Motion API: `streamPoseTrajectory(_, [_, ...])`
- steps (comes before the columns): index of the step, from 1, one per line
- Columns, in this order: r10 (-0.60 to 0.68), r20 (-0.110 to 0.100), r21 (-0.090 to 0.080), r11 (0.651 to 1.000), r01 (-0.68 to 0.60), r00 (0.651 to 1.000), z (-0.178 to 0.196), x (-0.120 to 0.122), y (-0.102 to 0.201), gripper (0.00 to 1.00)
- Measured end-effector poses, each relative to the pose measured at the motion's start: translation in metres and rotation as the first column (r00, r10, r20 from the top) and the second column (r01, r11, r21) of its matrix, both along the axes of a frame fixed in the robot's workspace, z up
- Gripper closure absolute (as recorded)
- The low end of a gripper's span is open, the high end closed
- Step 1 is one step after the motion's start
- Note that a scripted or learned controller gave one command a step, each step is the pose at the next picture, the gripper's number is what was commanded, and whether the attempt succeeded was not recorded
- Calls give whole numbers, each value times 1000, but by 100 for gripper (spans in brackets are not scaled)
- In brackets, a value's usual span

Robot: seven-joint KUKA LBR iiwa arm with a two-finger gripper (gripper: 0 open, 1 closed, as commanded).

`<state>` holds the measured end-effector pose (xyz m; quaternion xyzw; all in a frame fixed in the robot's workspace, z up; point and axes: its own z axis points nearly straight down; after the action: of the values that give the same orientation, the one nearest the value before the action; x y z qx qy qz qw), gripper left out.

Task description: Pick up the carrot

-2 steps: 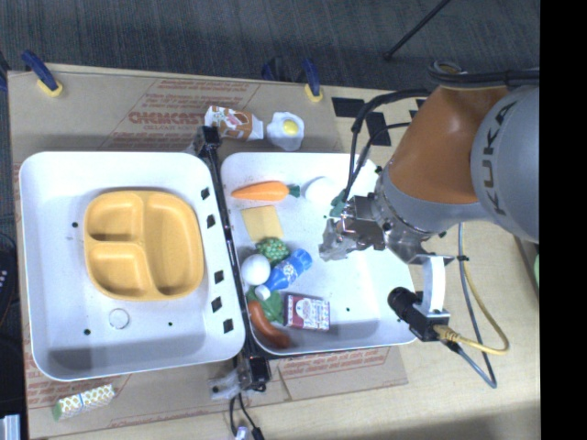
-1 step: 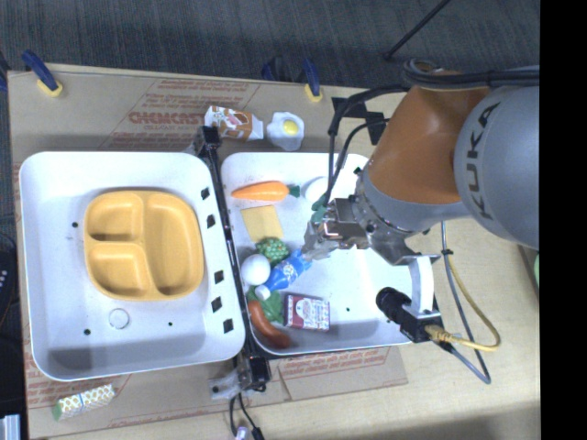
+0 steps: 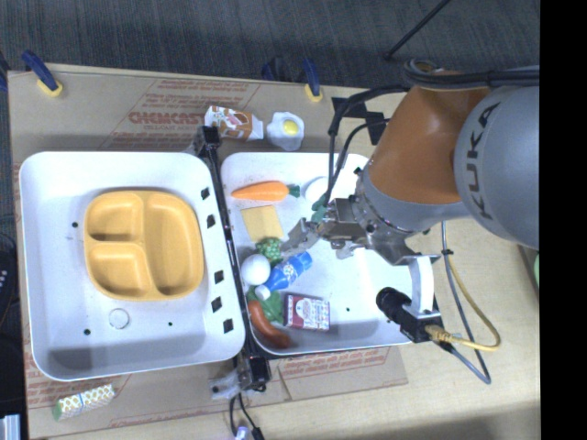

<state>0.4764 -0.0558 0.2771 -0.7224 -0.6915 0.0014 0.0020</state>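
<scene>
Carrot not yet picked up.
The arm point(image 3: 459, 163) is held over the right bin point(image 3: 367, 333); the pincer point(image 3: 303, 234) is seen low among the clutter, its state not discernible. The carrot point(image 3: 260, 191) lies ungrasped near the bin's far wall, apart from the pincer.

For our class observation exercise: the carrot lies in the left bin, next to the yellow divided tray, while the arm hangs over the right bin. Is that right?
Not quite. The carrot lies in the right bin, near its far edge, beside a yellow slice. The yellow divided tray sits in the left bin, apart from the carrot. The arm does hang over the right bin, as the camera view shows.
</scene>
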Motion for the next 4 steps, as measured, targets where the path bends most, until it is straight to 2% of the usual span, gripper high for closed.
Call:
streamPoseTrajectory(1, [117,0,0,993,-117,993,-81,56,-23,0])
streamPoseTrajectory(2, [78,3,-1,997,-78,997,-52,136,-19,0])
streamPoseTrajectory(3, [9,1,0,1000,-9,1000,-186,147,-36,0])
streamPoseTrajectory(4, [13,-2,0,1000,-13,1000,-176,147,-36,100])
